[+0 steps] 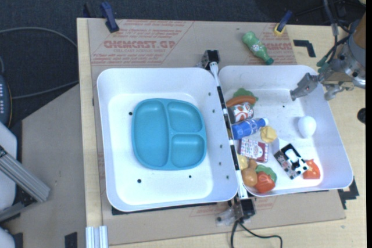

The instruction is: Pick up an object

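Brown bench (174, 43) holds two bins — toys crowd the right bin's (334, 142) left edge, egg (306, 125) alone; gripper (317, 85) spread, holding nothing — ready to grab

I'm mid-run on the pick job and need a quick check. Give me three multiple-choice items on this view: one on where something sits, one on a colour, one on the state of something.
1. Where does the green bottle lie?
A. in the left bin
B. on the board behind the right bin
C. on the blue tray

2. What colour is the divided tray in the left bin?
A. red
B. yellow
C. blue

3. How does the white egg stand to the gripper?
A. lying loose on the floor of the right bin, apart from the gripper
B. lifted above the bin
C. set on the tray

Answers:
1 B, it lies on the printed board past the bin's far rim.
2 C, the tray is plainly blue.
3 A, the egg rests on the bin floor with bare white floor between it and the gripper.
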`<state>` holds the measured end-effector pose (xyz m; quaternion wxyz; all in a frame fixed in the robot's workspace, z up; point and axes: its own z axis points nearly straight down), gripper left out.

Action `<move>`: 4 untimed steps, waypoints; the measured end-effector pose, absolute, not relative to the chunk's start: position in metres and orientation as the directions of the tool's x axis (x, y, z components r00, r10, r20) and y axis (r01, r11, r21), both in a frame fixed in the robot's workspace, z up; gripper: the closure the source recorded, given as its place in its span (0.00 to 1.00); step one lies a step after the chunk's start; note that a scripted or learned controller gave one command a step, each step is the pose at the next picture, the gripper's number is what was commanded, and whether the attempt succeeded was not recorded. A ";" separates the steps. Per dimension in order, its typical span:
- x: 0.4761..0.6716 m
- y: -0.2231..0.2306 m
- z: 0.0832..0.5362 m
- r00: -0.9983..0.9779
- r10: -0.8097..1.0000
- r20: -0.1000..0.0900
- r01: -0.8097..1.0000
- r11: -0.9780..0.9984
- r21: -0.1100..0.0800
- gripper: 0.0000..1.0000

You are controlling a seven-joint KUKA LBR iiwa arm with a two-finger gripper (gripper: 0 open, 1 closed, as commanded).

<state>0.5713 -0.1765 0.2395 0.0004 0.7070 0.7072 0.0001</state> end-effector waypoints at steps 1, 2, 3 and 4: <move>0.558 -0.122 0.121 0.000 1.000 0.000 1.000 0.000 0.001 0.00; 0.535 -0.117 0.099 0.001 1.000 -0.003 1.000 -0.001 0.011 0.00; 0.617 -0.130 0.085 -0.001 1.000 0.000 1.000 0.001 0.000 0.00; 0.564 -0.092 0.084 0.000 1.000 0.001 1.000 0.000 -0.002 0.00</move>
